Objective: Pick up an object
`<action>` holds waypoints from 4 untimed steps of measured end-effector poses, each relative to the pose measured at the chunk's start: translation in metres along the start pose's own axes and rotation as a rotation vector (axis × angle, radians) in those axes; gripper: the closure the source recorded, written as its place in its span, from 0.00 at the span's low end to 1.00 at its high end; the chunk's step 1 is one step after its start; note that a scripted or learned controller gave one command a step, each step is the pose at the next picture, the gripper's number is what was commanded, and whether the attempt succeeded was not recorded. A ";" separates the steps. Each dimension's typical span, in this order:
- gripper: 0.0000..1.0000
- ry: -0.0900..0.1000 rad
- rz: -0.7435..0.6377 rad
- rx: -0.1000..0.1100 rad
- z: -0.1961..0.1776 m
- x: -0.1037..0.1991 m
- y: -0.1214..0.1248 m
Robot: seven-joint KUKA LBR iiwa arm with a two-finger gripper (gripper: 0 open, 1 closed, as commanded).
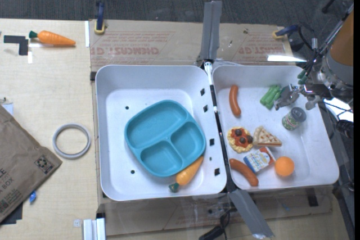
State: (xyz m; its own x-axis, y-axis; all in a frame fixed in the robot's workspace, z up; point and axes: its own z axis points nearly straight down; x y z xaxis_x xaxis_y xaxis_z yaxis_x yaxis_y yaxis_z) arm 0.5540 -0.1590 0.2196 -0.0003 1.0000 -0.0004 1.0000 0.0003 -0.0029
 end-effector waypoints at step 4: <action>0.00 0.001 0.270 -0.015 0.121 0.064 0.109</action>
State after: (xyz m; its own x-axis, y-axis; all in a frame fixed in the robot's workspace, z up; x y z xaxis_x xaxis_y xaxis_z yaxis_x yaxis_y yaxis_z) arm 0.6626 -0.0948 0.0984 0.2663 0.9639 0.0022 0.9638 -0.2663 0.0120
